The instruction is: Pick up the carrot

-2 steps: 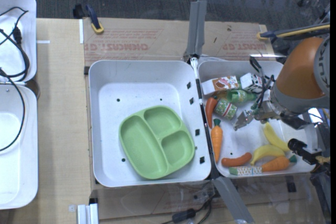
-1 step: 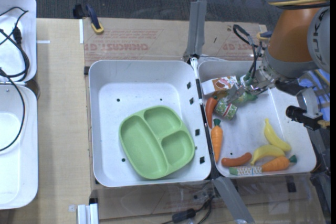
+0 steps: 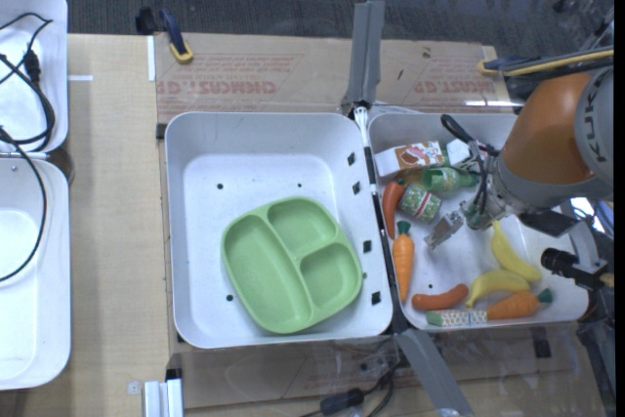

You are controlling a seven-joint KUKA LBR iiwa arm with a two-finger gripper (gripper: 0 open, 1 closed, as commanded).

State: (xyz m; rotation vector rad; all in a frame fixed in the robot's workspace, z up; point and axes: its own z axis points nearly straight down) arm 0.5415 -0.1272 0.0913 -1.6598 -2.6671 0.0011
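Two bins sit on the tabletop (image 3: pixel 107 210): the left bin (image 3: pixel 195 210) holds one green plate (image 3: pixel 293 264); the right bin (image 3: pixel 576 308) holds two carrots (one (image 3: pixel 402 259) by the divider, one (image 3: pixel 513 306) front right) and two bananas (image 3: pixel 506 269). The gripper (image 3: pixel 447 229) hangs over them, apparently parted, gripping nothing.

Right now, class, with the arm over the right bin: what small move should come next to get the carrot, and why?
Probably slide the pincer left and lower it over the carrot by the bin's left wall. It sits just right of that carrot, grasping nothing, with a can close behind.
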